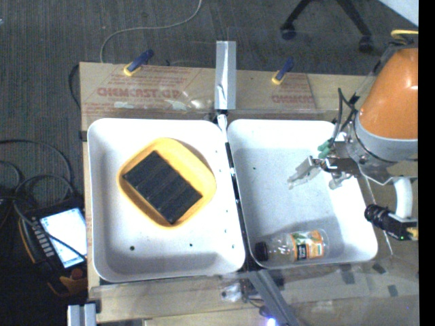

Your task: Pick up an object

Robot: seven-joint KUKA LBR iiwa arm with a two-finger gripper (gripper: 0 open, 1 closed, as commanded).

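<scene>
A clear plastic bottle (293, 245) with an orange label and a dark cap lies on its side at the front edge of the right bin (272, 148). My gripper (306, 169) hangs over the middle of that bin, well behind the bottle and apart from it. Its fingers are open with nothing between them. In the left bin (102, 250) sits a yellow dish (197, 161) with a black ridged block (163, 187) lying in it.
A grey strip (225, 73) runs up from the divide between the two bins across the cardboard backing (136, 90). Two blue-and-yellow clamps (138, 62) hold that backing. A tablet (62, 236) and cables lie on the floor to the left.
</scene>
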